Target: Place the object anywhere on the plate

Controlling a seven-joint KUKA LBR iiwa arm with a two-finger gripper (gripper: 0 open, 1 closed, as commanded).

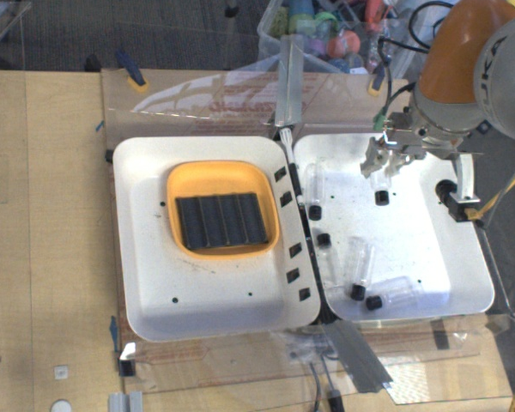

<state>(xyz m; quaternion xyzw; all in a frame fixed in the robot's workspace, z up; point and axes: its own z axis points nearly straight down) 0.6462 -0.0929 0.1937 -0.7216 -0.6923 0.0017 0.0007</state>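
Lying just below pincer [386,163]: apparently capped vial [381,197].

Black ribbed block [221,221] covers the orange plate [220,177].

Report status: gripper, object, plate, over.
Gripper above right bin, nothing seen between fingers. Clear black-capped vials lie in that bin. Orange plate in left bin, dark ridged block covering much of it.
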